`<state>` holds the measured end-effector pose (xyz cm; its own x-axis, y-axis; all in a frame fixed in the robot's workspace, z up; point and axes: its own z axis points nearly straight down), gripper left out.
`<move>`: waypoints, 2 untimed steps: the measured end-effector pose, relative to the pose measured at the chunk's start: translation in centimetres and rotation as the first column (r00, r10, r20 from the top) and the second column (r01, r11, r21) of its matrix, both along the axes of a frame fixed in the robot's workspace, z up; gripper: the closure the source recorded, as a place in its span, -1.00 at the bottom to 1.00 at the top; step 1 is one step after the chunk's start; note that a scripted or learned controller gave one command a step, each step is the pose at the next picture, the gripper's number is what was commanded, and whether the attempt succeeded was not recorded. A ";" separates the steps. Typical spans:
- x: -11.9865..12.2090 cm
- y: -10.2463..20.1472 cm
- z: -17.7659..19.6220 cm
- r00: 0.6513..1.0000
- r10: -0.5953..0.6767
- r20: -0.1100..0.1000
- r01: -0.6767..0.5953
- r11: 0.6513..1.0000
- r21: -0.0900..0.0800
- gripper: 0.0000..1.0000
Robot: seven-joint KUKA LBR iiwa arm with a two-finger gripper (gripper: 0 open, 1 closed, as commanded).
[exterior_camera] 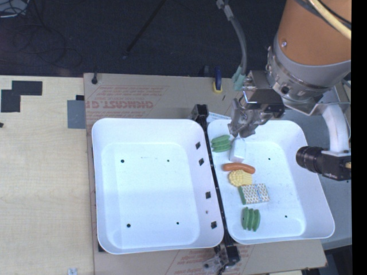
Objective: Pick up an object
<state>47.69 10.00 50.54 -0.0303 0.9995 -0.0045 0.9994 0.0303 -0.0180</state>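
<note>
A small white block (238, 149) hangs pinched between the fingers of the gripper (241, 135) over the right bin (298, 211), just beside a green toy vegetable (220, 144) and above a red chili (238, 167).

Under my metal-grey claw (245, 126) I see a green toy (221, 144) beside a white block (238, 149). Below it lie a red-orange sausage (238, 168), yellow corn (240, 179), a white packet (254, 193) speckled with dots, and a green pod (250, 219). Both bins (109, 153) are white; the worktop (40, 182) is pale wood.
</note>
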 end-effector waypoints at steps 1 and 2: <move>0.0 0.1 0.9 1.000 0.008 -0.004 -0.008 1.000 -0.001 1.00; 0.1 0.2 1.8 1.000 0.017 -0.008 -0.017 1.000 -0.001 1.00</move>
<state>47.74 10.16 52.37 -0.0470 0.9989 -0.0053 0.9986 0.0468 -0.0261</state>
